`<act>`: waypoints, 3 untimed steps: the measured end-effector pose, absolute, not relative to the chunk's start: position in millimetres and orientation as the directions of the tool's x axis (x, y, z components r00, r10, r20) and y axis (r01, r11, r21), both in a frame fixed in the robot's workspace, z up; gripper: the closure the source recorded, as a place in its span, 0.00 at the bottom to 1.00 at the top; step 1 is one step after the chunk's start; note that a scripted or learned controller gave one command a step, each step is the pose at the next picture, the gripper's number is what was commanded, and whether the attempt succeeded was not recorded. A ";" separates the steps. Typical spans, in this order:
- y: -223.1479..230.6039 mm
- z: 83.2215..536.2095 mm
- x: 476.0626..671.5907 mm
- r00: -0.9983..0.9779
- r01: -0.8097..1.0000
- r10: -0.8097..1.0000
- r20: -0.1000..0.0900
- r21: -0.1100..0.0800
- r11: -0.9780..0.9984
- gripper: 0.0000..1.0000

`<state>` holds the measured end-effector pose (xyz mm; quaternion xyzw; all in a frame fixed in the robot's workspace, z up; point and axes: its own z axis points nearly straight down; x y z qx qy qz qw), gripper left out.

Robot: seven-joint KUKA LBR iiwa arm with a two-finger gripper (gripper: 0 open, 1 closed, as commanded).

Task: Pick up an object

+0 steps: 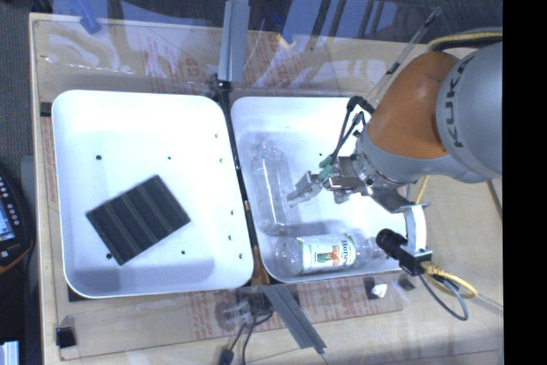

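In the right bin a clear plastic bottle with a green and red label lies on its side along the front wall. A second clear, see-through bottle lies lengthwise near the bin's left wall. My gripper hangs over the middle of this bin, just right of the see-through bottle and above the labelled one. Its metal fingers stand apart, open, and nothing is between them. A dark ribbed rectangular pad lies flat in the left bin.
The grey arm with its orange band reaches in over the right bin's right side. A black cable fitting and yellow cable hang by the bin's front right corner. A metal divider post stands behind the bins.
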<state>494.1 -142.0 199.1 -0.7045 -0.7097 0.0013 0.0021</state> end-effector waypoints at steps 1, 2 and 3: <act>-134.1 91.5 477.6 -0.013 1.000 1.000 0.001 -0.001 0.013 0.00; -124.1 85.7 585.1 0.014 1.000 1.000 0.004 -0.027 -0.014 0.00; -122.9 93.6 584.1 0.010 0.999 1.000 0.006 -0.032 -0.010 1.00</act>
